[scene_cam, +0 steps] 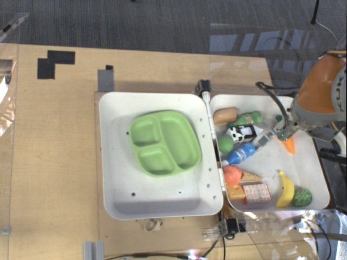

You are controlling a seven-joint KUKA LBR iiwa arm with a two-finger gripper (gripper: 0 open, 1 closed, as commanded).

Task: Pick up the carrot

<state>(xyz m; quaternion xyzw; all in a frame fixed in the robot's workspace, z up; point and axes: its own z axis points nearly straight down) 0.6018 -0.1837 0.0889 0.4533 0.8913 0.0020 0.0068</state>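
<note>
The carrot (pixel 289 144) is a small orange cone lying in the right bin (pixel 320 169), near its right wall in the upper half. My gripper (pixel 282 131) hangs just above and to the left of the carrot, at the end of the grey arm with its orange band (pixel 321 85). The gripper's body touches or overlaps the carrot's top end in this view. I cannot make out whether the carrot is held.
The right bin also holds a bread roll (pixel 225 115), a green vegetable (pixel 247 118), a black-and-white item (pixel 242 133), a blue bottle (pixel 239 154), a banana (pixel 286 189) and several other toys. A green divided plate (pixel 162 142) lies in the left bin (pixel 116 199).
</note>
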